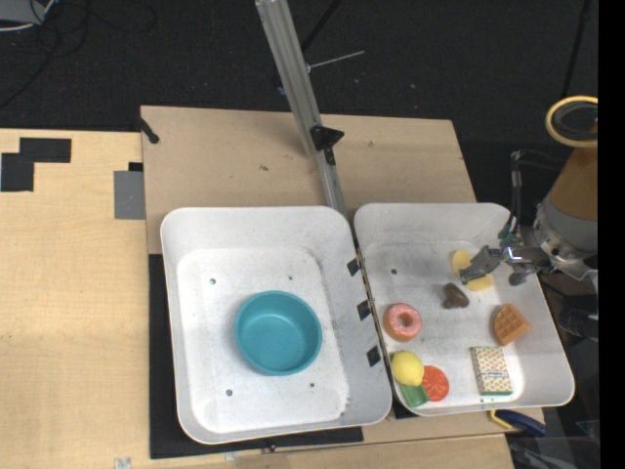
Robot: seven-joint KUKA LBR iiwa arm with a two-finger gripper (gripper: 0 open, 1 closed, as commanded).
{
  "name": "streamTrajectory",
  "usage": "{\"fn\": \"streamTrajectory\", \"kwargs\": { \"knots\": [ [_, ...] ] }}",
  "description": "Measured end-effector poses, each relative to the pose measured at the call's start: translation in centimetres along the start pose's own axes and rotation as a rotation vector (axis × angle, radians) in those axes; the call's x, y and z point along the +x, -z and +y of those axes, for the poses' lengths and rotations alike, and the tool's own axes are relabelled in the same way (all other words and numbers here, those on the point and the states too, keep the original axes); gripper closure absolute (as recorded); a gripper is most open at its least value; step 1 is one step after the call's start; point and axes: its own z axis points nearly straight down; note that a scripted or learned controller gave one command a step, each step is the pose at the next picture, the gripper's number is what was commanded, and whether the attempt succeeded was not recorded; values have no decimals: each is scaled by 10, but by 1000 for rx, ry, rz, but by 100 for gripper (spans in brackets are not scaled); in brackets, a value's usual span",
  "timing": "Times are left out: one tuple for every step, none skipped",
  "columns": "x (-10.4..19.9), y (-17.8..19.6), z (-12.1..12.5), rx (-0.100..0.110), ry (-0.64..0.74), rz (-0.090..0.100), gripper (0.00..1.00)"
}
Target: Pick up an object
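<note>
A small yellow object (463, 261) lies in the upper right part of the right bin (420, 225), and the gripper (484, 264) sits directly over its right side, one dark finger (479, 265) lying across it. Whether the fingers are closed on the yellow object or merely resting above it cannot be told from this slanted view.

Just below and left of the yellow object lies a small dark brown piece (454, 297), close enough to crowd that side. Further right, a waffle-shaped orange toy (509, 323) rests near the bin's right wall. A pink frosted donut (402, 321) lies toward the bin's left side. Along the front edge sit a yellow lemon (407, 367), a red tomato-like toy (435, 383) touching it, and a small printed box (490, 369).

The left bin (195, 233) holds a teal bowl (278, 333), well apart from the gripper. The arm (574, 189) enters from the right.
</note>
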Motion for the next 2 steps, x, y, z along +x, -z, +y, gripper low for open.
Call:
{"fn": "streamTrajectory", "kwargs": {
  "knots": [
    [-2,-61,-5,-2,1,-1,0],
    [-3,-49,-4,-5,-1,-2,100]
  ]
}}
